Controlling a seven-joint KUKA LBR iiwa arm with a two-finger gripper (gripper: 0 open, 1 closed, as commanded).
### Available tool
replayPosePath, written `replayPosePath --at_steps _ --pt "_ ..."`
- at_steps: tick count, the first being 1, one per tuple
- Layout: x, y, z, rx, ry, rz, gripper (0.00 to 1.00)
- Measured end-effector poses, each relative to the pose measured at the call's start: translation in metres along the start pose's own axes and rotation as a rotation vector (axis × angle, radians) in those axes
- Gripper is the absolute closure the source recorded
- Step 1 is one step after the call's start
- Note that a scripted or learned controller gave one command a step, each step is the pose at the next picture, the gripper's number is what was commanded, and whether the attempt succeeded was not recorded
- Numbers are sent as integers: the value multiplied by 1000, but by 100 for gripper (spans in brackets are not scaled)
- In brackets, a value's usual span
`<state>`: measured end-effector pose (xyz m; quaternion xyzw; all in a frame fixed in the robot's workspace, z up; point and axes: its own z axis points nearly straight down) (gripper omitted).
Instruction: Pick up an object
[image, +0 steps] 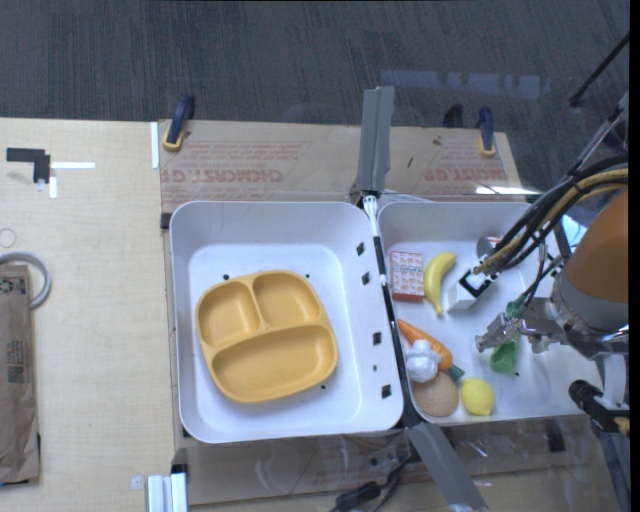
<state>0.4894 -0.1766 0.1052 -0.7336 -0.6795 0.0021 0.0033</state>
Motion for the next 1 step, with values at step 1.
replayPosePath --at_steps 1 --pt "-1 -1 -4 7 1 4 100"
